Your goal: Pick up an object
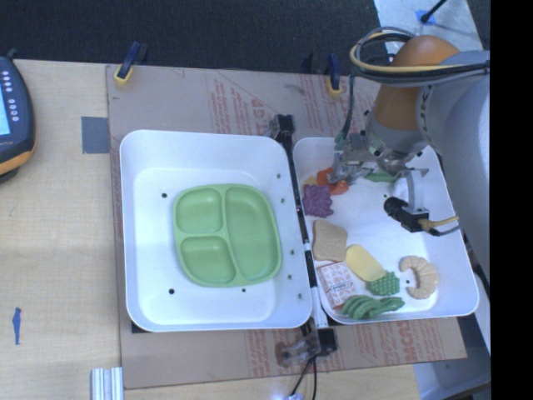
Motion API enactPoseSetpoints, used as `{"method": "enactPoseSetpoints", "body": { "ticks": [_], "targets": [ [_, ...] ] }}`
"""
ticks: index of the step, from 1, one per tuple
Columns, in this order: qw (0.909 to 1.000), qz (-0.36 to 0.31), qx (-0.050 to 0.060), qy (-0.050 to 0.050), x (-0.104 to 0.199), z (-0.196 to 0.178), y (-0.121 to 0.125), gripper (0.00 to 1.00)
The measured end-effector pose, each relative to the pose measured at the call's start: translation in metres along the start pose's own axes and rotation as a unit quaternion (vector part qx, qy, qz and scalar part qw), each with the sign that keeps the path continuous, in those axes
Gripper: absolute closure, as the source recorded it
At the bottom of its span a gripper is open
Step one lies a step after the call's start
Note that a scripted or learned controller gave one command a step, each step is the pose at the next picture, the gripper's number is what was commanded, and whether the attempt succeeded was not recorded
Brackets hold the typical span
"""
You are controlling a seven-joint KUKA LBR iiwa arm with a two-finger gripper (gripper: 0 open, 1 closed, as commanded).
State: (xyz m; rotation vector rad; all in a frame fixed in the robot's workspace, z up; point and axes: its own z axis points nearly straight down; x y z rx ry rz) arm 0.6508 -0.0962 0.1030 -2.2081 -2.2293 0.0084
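My gripper (pixel 340 173) is low in the far left corner of the right bin (pixel 445 307), over a small orange-red piece (pixel 336 187). Just in front of it lies a purple grape bunch (pixel 316 199). Nearer the front of this bin sit a slice of toast (pixel 330 241), a yellow piece (pixel 365 262), a red-printed packet (pixel 336 284), a green broccoli piece (pixel 384 284), green pea pods (pixel 370 307) and a tan croissant (pixel 419 276). Nothing shows between the fingers.
The left bin (pixel 141 223) holds a green divided plate (pixel 226 235) in its middle. A handheld pendant (pixel 12 115) lies at the bench's far left. Blue and yellow clamps hold the cardboard at the back edge.
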Motion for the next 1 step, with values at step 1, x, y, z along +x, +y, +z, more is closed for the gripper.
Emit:
{"method": "enactPoseSetpoints", "body": {
  "ticks": [1],
  "targets": [
    [1.0000, 0.000, -0.001, 0.002, 0.0649, -0.0934, -0.0789, 1.00]
  ]
}}
